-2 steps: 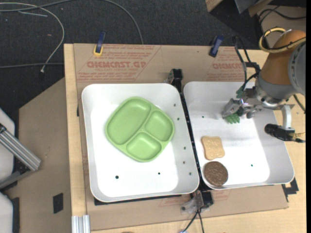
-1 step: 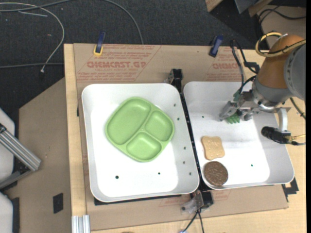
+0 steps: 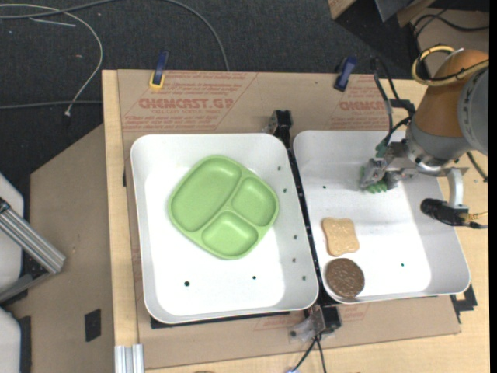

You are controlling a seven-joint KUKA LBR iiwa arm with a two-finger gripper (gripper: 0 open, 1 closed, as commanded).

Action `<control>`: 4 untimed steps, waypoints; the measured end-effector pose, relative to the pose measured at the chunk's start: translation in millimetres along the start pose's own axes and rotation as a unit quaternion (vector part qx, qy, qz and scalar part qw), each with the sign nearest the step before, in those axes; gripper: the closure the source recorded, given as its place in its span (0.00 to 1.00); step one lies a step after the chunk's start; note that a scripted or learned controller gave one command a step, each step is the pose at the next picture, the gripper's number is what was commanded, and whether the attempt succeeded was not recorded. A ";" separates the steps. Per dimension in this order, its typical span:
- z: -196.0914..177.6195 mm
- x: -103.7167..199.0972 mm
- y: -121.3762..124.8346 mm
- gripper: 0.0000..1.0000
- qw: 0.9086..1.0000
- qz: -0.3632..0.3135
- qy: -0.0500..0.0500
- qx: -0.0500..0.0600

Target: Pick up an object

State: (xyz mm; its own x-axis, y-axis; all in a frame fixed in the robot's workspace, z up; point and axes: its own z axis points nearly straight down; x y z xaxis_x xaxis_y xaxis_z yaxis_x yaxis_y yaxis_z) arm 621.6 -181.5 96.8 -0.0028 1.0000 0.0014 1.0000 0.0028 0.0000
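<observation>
In the right bin (image 3: pixel 435 274), a small green object (image 3: pixel 375 185) lies near the back, partly covered by my gripper (image 3: pixel 379 176), which sits right on top of it. The grey arm with its orange band (image 3: pixel 444 107) comes in from the right. A tan biscuit-shaped piece (image 3: pixel 340 235) lies near the bin's left wall, well in front of the gripper. Just in front of that, a round brown disc (image 3: pixel 344 277) rests at the front-left corner.
The left bin (image 3: pixel 155 286) holds a light green divided plate (image 3: pixel 224 206) with three compartments. A black divider (image 3: pixel 299 208) runs between the bins. A black cable end (image 3: pixel 443 210) hangs over the right bin's right side. Blue clamps (image 3: pixel 160 67) hold the cardboard base at the back.
</observation>
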 end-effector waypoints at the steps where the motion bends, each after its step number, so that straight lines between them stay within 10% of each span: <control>1: -64.9 1.7 5.5 1.00 1.000 0.001 -0.002 -0.004; 2: -117.1 1.7 6.9 1.00 1.000 0.001 -0.002 -0.003; 4: -126.5 95.9 -33.6 1.00 1.000 -0.001 0.001 0.002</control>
State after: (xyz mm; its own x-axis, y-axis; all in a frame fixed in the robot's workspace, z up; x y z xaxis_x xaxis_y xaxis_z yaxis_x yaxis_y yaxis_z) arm 587.7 -85.8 223.4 -0.0051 1.0000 0.0032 1.0000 0.0051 -0.0031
